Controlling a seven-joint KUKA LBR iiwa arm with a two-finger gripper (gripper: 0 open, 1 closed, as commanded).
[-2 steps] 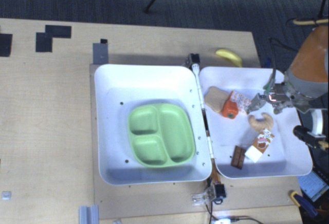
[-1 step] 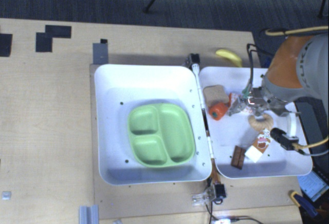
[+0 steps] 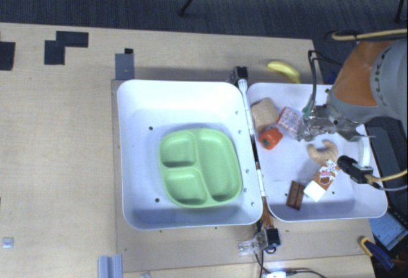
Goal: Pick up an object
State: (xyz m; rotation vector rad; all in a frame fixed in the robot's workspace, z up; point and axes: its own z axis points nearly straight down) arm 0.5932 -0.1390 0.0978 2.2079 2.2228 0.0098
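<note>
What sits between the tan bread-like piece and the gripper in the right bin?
In the camera view, a clear pinkish packet lies between the tan piece and the gripper.

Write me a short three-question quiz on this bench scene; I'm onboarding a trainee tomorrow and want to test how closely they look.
1. True or false: the green divided plate lies in the left bin.
2. Multiple choice: where is the banana? A) on the plate B) in the right bin C) on the bench beyond the right bin.
3. Fill in: the gripper is above the ____ bin, near a clear packet.

Key: 1 true; 2 C; 3 right.
</note>
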